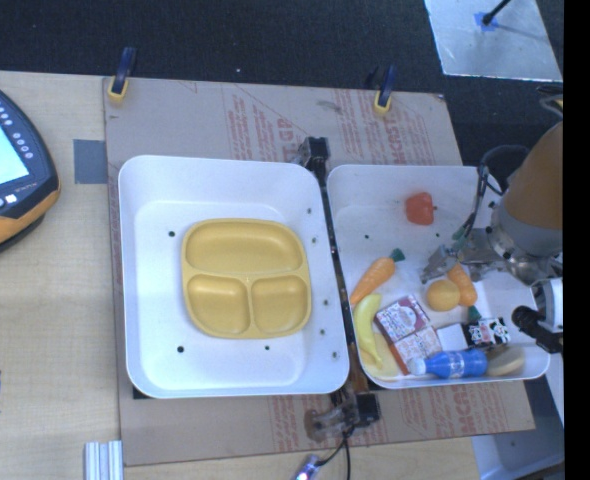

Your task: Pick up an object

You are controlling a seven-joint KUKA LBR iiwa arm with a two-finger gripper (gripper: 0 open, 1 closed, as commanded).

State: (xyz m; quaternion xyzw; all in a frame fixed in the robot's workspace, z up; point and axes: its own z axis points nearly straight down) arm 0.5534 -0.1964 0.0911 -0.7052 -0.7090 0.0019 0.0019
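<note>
The right bin holds several objects. A red tomato-like piece lies near its back. An orange carrot lies at the left wall, with a yellow banana in front of it. A red and white carton and a blue bottle lie toward the front. A yellow lemon touches a small orange piece. My gripper is low in this bin, right over the orange piece and the lemon. The grey arm reaches in from the right.
The left bin carries a yellow three-part tray. A small black and white item lies at the right bin's front right. A tablet-like pendant rests on the bench at far left. Clamps hold the board's back edge.
</note>
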